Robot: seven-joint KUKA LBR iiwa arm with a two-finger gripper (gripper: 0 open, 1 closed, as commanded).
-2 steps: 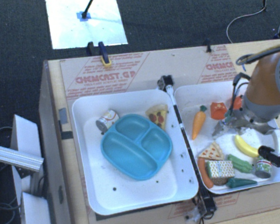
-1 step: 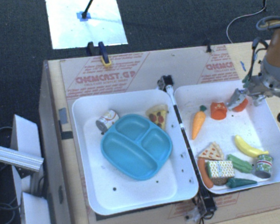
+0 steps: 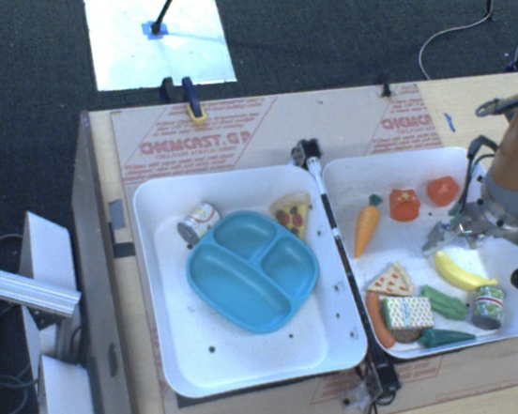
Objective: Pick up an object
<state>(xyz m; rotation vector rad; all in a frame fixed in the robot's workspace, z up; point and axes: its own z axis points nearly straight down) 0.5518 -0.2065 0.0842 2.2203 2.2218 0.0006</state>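
The right bin holds toy food: a carrot, a red pepper, a tomato, a banana, a pizza wedge and a small can. My gripper hangs low over this bin's right half. It is just above the banana's upper end and below the tomato. Nothing can be seen held in it. The grey wrist and orange band rise from it toward the right edge.
The left bin holds a blue divided plate, a tipped can and a pizza slice. In the right bin's front lie a sausage, a sandwich block and green vegetables. A ridge divides the bins.
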